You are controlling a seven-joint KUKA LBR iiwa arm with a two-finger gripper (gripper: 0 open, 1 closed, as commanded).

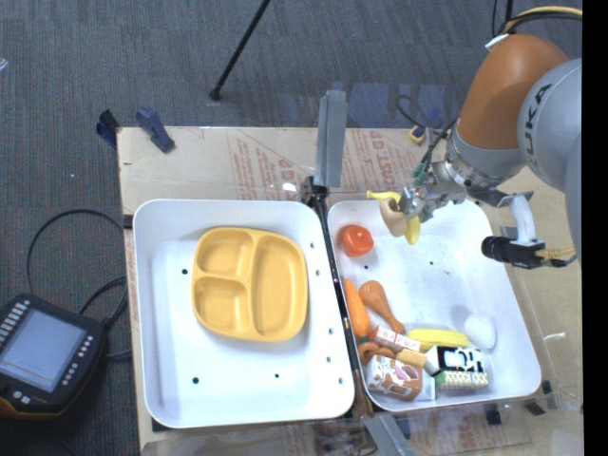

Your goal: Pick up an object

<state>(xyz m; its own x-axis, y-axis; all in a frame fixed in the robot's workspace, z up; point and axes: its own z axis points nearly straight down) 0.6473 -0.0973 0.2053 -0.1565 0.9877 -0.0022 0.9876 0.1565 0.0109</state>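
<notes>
Pick appears made: gripper (410, 209) pinches a banana (406, 218) over the right bin (494, 226), near its far edge.

Banana, with a tan piece against it, hangs between the fingers, seemingly clear of the floor. Tomato (357, 240) lies just left. Remaining: confirm grip. Left bin (161, 350) carries the yellow tray (251, 283).

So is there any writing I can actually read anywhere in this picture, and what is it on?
"KUKA", in dark letters on the grey arm.
Red print on the cardboard sheet under the bins: upside down, too blurred to read.
Small food packages in the right bin: print too small to read.
</notes>
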